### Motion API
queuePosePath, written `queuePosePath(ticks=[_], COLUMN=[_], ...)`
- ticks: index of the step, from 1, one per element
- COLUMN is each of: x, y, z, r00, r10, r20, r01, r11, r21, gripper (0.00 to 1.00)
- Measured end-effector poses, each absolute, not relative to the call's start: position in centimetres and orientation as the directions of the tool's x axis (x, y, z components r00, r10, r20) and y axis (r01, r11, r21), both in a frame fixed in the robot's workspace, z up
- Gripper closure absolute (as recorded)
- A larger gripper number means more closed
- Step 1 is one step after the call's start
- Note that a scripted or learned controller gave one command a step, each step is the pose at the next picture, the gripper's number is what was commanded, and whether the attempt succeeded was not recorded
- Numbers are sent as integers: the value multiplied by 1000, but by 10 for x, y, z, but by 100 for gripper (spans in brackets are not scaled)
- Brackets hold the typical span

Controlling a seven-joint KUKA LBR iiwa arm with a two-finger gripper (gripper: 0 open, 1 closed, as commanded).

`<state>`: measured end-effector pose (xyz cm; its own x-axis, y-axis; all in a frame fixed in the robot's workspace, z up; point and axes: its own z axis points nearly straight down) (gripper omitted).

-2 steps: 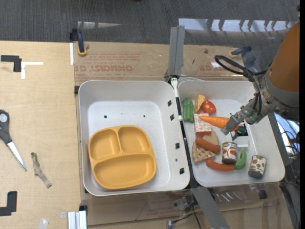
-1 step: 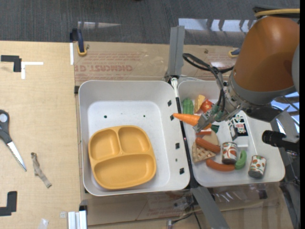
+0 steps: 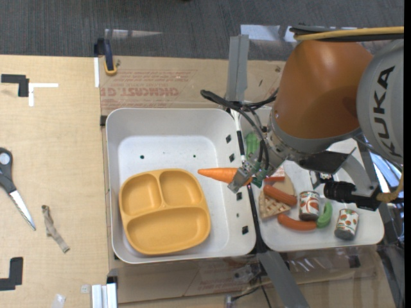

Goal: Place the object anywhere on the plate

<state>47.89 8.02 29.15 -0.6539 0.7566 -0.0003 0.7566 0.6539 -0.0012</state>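
- One relation governed the coming move: the orange, tapered toy carrot hung at the left end of the two-finger gripper, and the yellow three-compartment plastic plate lay to its left and a little lower in the view, in the left white bin.
- Both fingers appeared closed on the carrot's thick end, which vanished between them; the grip looked narrow and sat at the very end of the carrot rather than its middle.
- Its long axis ran nearly level across the view, left to right, with a slight downward slope toward the gripper.
- Its thin tip pointed left, toward the plate, and stood just beside the plate's upper right corner, seemingly above the bin floor rather than resting on it.
- By my judgement, a short carry leftward would have brought the carrot over the plate's upper right compartment, with the tip arriving first.
- Several other things lay well apart in the right white bin: two small printed tins, red toy sausages, a waffle-patterned wedge and a green piece.
- Held so far toward one end, the carrot might have swung or slipped, I judged.
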Motion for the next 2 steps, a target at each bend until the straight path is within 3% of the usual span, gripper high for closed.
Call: queuePosePath(ticks=[1, 2], x=[478, 478], y=[137, 137], z=[245, 245], r00=[-706, -706], r10=[708, 709], r20=[0, 0], r01=[708, 709], r11=[706, 706], r21=[-2, -2], gripper=[100, 0])
